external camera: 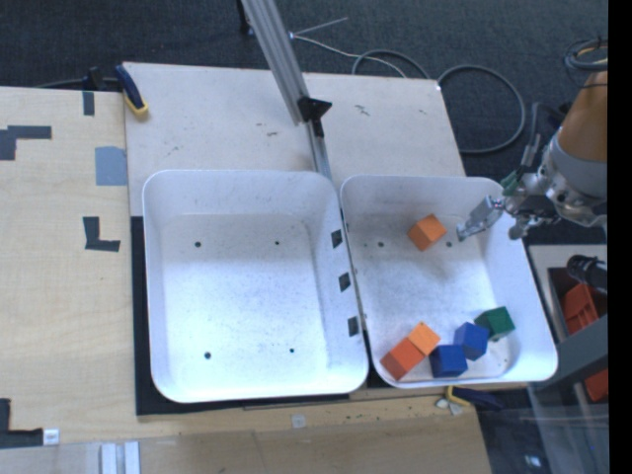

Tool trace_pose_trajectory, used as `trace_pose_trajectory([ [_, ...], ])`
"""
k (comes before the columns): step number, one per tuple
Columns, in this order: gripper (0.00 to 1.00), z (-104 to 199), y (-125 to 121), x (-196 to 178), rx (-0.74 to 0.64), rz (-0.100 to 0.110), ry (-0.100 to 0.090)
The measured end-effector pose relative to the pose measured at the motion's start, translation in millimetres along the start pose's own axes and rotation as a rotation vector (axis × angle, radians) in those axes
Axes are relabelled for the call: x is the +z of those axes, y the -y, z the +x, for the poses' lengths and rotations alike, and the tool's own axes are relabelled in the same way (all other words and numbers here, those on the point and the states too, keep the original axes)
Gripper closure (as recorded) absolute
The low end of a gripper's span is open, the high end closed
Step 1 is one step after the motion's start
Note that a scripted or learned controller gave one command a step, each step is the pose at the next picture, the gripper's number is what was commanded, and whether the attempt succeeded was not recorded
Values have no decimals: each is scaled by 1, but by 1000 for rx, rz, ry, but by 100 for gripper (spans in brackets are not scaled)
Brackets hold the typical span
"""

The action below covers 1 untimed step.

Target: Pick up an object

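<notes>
An orange cube (428,232) lies alone in the upper part of the right bin (395,191). At that bin's lower right is a cluster of blocks: a red-orange block (401,357), a small orange block (425,338), two blue blocks (448,360) (472,339) and a green block (495,321). My gripper (499,223) hangs over the right bin's upper right edge, a little to the right of the lone orange cube. Its fingers (477,219) stand open with nothing between them.
The left bin (158,265) sits beside the right one. A slanted metal rail (281,52) crosses the bench behind the bins. Cables (494,87) lie at the back right. A yellow-and-blue clamp (131,92) rests at the bench's back left.
</notes>
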<state>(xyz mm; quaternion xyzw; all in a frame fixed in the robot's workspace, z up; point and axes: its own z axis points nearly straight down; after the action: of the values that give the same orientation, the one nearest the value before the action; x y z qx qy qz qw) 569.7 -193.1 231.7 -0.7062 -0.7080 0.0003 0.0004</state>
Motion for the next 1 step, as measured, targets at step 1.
trace_pose_trajectory([
  [1, 0, 43, 36, -76, -3, -6, 0],
])
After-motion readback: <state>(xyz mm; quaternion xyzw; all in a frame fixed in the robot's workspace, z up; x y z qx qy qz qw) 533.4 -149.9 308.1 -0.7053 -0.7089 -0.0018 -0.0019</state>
